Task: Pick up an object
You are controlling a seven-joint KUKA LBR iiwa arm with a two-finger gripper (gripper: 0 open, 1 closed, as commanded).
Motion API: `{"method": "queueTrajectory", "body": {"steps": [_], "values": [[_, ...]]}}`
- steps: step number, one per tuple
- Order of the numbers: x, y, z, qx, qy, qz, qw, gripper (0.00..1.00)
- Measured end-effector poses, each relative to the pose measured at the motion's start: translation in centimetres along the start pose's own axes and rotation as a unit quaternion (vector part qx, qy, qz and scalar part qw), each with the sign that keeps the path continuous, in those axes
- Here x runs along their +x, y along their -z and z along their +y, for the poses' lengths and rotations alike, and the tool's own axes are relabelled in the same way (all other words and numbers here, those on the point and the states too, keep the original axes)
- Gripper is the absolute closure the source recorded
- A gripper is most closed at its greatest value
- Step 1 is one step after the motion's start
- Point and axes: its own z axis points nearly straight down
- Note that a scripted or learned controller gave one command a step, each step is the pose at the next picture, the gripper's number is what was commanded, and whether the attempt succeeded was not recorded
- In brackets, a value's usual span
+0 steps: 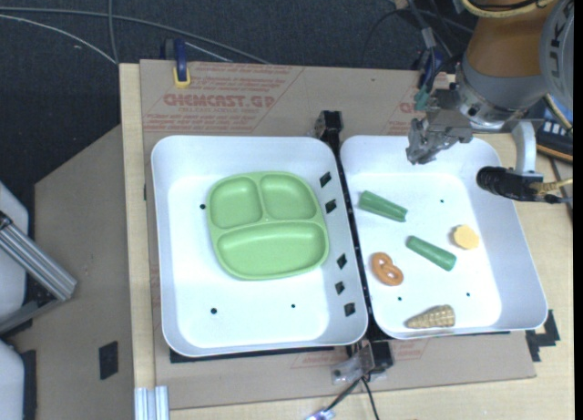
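Observation:
The right bin (510, 227) holds several small things: a green cylinder (382, 206) near its left wall, a second green cylinder (430, 252) in the middle, a yellow round piece (465, 238), an orange pretzel (386, 270) and a tan corn-like cone (430, 319) at the front. My gripper (424, 152) hangs over the back of this bin, above and behind the first green cylinder. Nothing shows between its fingers.
The left bin (182, 300) holds a green divided plate (267, 224). A row of black clips runs along the wall between the two bins. Bare white floor lies at the front of the left bin and along the right bin's right side.

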Motion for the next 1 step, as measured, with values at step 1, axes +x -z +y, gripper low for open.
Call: {"method": "queueTrajectory", "body": {"steps": [1], "values": [[4.82, -1.28, -3.34, 0.000, 0.000, 0.000, 1.0000, 1.00]]}}
